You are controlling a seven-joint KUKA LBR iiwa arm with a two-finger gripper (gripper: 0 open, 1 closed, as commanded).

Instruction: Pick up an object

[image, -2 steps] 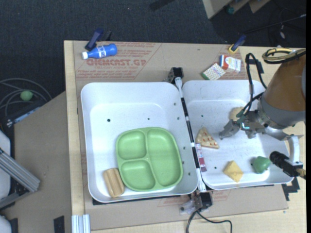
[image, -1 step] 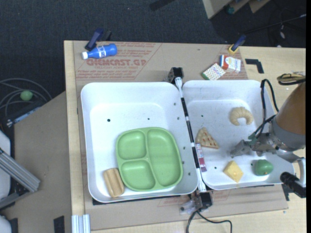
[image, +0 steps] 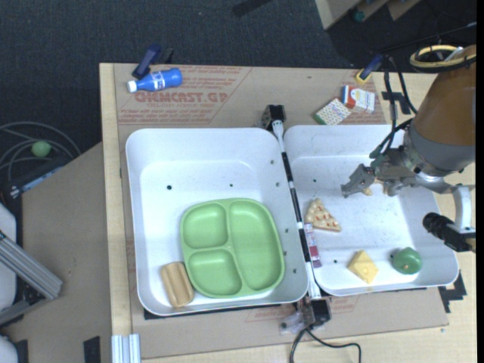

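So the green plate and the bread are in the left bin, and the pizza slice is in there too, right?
Not quite. The green plate and the bread are in the left bin, but the camera view shows the pizza slice in the right bin.

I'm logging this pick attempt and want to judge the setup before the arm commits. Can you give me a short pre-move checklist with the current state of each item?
1. Pickable objects in the right bin: ok. Pizza slice toy, yellow cheese wedge and green pepper toy lie apart.
2. Gripper over the right bin: ok, above its upper middle.
3. Gripper lined up over an object: not ok; pizza slice toy is nearest, below and left of it.
4. Nothing held already: ok, nothing seen between the fingers.
5. Finger opening: cannot tell.
6. Left bin contents out of the way: ok; green divided plate and bread toy sit there.
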